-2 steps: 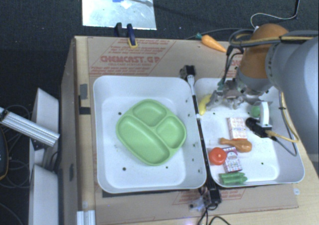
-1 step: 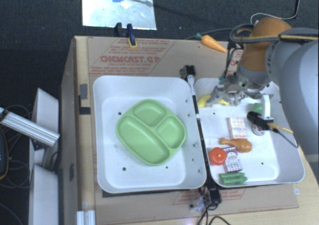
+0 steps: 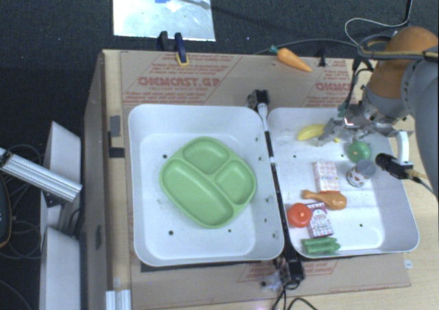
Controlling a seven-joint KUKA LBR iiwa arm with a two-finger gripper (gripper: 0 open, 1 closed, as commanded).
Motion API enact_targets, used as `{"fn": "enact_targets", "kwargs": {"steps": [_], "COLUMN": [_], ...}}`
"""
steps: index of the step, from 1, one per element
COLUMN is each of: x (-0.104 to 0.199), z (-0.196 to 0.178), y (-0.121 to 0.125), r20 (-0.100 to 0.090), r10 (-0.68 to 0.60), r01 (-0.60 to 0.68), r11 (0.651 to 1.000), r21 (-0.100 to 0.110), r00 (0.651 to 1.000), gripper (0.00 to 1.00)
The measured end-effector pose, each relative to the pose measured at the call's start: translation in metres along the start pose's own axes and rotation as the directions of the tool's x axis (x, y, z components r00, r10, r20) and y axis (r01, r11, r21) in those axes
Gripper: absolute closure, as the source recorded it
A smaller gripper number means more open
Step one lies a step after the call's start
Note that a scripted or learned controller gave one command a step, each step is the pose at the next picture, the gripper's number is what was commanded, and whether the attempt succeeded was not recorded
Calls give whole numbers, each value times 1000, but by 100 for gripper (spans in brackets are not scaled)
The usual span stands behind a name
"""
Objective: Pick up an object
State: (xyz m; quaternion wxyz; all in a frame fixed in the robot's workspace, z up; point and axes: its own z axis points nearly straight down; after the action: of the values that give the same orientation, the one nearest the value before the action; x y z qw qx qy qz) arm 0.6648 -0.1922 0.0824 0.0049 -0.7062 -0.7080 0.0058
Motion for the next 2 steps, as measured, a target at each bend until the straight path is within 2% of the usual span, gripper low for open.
{"fn": "enact_targets", "kwargs": {"steps": [1,2], "x": [35,54], "z": [0,0], "y": [1,1], "r20": [-2,-1], "r10": [-2,-2], "r01": [2,2], "r11": [1000,1000], "r21": [0,1], "r00": [1000,1000], "gripper": [0,0]}}
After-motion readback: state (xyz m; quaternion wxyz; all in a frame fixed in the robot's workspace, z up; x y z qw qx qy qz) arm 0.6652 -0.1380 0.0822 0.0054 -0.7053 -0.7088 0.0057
